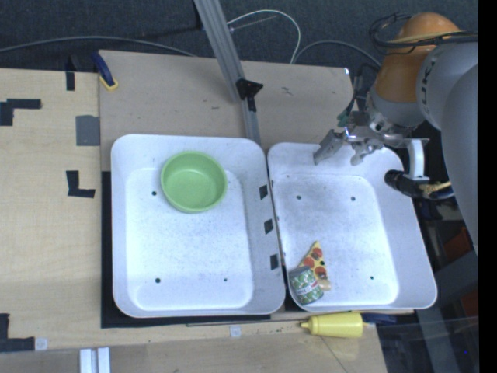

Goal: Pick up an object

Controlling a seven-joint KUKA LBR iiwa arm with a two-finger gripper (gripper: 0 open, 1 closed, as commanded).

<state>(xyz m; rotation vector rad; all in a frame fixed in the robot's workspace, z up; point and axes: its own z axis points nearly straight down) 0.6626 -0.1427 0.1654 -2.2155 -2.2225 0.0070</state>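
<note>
Camera view, tool: the tool (346, 148) is seen above the far edge of the right bin (404, 231), near that bin's far left corner; its two fingers are spread apart and nothing is seen between them.
Camera view, arm: the grey arm (450, 92) with its orange band is seen reaching in over the right side of the desk (46, 224).
Camera view, candidate object in right bin: a small colourful can (308, 276), green with red and yellow print, is seen lying against the near left corner of the right bin, well apart from the tool.
Camera view, candidate object in left bin: a green bowl (193, 181) is seen upright near the far edge of the left bin (132, 286), towards its middle.
Camera view, outside the bins: a yellow bottle (336, 325) is seen lying on the desk just beside the near edge of the right bin.
Progress, done: nothing is judged to be picked up yet; every object is seen resting on its support.
Progress, left: an object has to be chosen, the tool brought down over it, the fingers pressed onto it, and the object lifted.
</note>
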